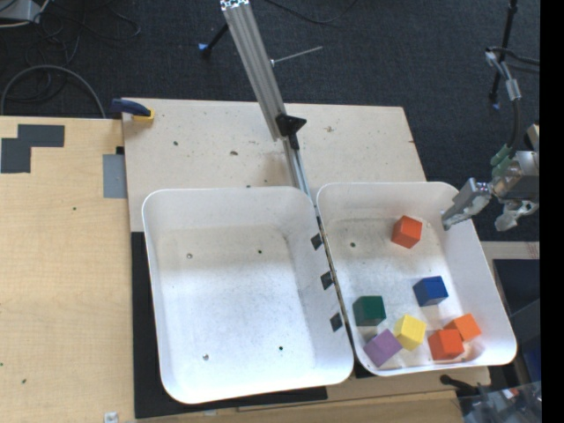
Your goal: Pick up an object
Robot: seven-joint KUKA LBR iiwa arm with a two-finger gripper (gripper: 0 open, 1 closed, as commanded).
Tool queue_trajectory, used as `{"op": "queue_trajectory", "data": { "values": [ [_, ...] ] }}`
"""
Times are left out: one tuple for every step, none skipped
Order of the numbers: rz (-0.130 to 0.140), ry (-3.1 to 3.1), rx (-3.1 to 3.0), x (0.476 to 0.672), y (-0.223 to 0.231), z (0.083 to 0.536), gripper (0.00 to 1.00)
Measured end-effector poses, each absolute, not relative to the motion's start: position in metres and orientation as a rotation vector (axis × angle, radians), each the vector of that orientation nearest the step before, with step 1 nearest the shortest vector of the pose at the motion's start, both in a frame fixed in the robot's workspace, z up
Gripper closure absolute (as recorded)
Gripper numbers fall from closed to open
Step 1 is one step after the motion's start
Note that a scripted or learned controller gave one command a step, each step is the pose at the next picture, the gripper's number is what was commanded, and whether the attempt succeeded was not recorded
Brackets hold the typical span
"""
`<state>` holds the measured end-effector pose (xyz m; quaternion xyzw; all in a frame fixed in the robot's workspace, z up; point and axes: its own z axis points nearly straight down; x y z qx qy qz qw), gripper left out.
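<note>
Two white bins sit side by side on a pale bench [352, 130]. The left bin [176, 236] has small dark specks on its floor. The right bin [485, 280] holds six little blocks. An orange block [406, 232] sits by itself near the back of that bin. A blue block [430, 290] lies nearer the front, toward the right wall. A dark green block [369, 309] rests close to the wall between the two bins. Just in front of it are a purple block [382, 347] and a yellow block [411, 331], which look like they touch each other. In the front right corner is a red-orange block [446, 344] and, right beside it, a smaller orange block [467, 327]. The gripper [460, 208] comes in from the right and hangs over the back right edge of the right bin, well apart from the orange block by itself. Nothing is between its fingers, and I cannot tell if they are apart or together. A long silver bar [260, 64] leans up from the wall between the bins toward the back. A small blue and yellow clamp [132, 109] sits at the back left corner of the bench. No words or labels can be read anywhere.
</note>
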<state>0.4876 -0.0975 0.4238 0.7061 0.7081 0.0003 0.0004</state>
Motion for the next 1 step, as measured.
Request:
{"op": "queue_trajectory", "data": {
  "values": [
    [-0.007, 2.226, 2.225, 0.4870, -0.0998, 0.3709, 0.00]
  ]
}}
